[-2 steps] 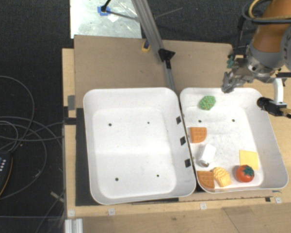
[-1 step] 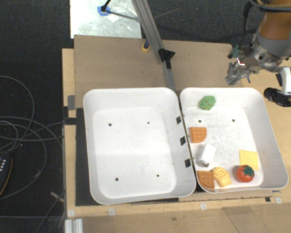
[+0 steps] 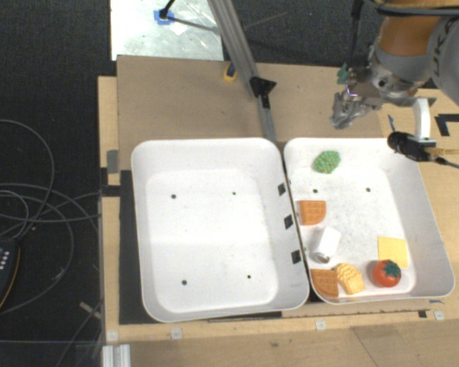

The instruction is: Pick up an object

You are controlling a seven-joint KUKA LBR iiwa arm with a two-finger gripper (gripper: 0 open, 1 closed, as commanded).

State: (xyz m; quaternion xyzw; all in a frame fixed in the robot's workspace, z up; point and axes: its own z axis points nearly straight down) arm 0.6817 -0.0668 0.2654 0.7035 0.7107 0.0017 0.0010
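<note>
Two shallow white bins sit side by side on the bench: the left bin (image 3: 206, 228) and the right bin (image 3: 424, 205), which holds all the small things. The arm (image 3: 421, 29) hangs over the far right corner, and its gripper (image 3: 346, 115) hovers just beyond the right bin's far rim, with nothing between its fingers; whether they stand open or closed I cannot tell. Nearest to it, at the far end of the right bin, lies a green lump (image 3: 327, 161) like toy broccoli, well apart from the rest. It looks light, bumpy and probably easy to pinch across its middle. Along the left wall rests a flat orange waffle (image 3: 312, 212), thin and likely hard to get under. Below it a white block (image 3: 326, 242) lies tilted, its straight sides good for a grip. At the near edge sit a yellow slab (image 3: 392, 250), a round red tomato (image 3: 386, 273) that may roll or slip, and a yellow ridged piece (image 3: 349, 278) touching another orange piece (image 3: 324, 282).
</note>
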